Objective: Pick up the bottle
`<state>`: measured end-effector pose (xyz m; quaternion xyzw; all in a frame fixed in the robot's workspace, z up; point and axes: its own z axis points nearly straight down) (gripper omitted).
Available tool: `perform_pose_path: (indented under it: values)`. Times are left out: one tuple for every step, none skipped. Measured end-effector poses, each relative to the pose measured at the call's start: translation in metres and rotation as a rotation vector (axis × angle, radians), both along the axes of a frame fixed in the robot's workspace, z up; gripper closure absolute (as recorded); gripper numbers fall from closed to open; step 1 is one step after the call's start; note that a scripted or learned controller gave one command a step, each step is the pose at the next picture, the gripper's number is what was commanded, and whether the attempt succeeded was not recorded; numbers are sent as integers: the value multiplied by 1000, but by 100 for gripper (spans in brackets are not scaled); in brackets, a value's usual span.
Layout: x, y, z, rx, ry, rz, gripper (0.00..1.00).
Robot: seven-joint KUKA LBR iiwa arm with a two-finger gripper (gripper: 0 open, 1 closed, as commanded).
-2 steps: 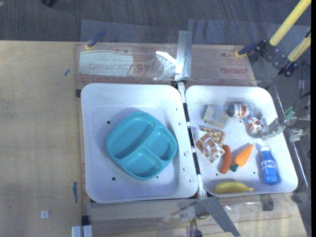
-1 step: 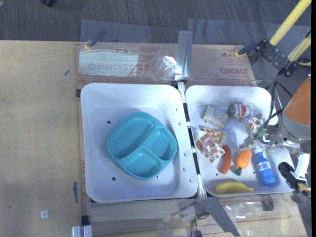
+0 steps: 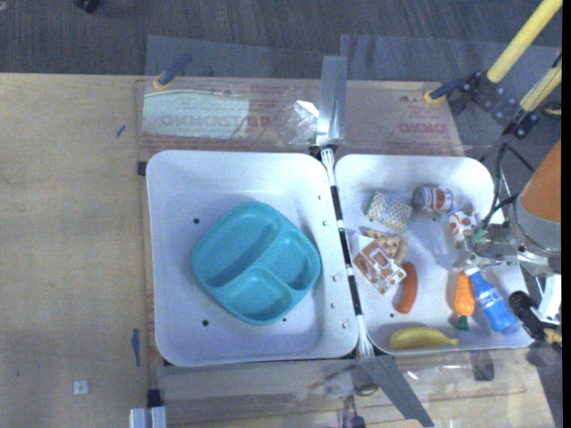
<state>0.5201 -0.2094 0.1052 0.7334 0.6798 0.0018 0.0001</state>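
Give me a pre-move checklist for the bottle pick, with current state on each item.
1. Bottle located: ok. The blue bottle lies on its side near the right bin's right wall.
2. Gripper over target: ok, roughly. The gripper sits just above the bottle's cap end in the view.
3. Jaw opening: cannot tell; too small and blurred.
4. Bottle held: not ok; nothing shows it gripped.
5. Clearance: not ok. The carrot lies right beside the bottle, possibly touching.
6. Drop area: ok. The teal tray rests flat in the left bin.
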Motion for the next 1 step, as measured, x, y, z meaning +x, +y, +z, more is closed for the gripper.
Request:
perform_pose_path:
  values:
    - [72, 19, 107, -4, 2, 56, 100]
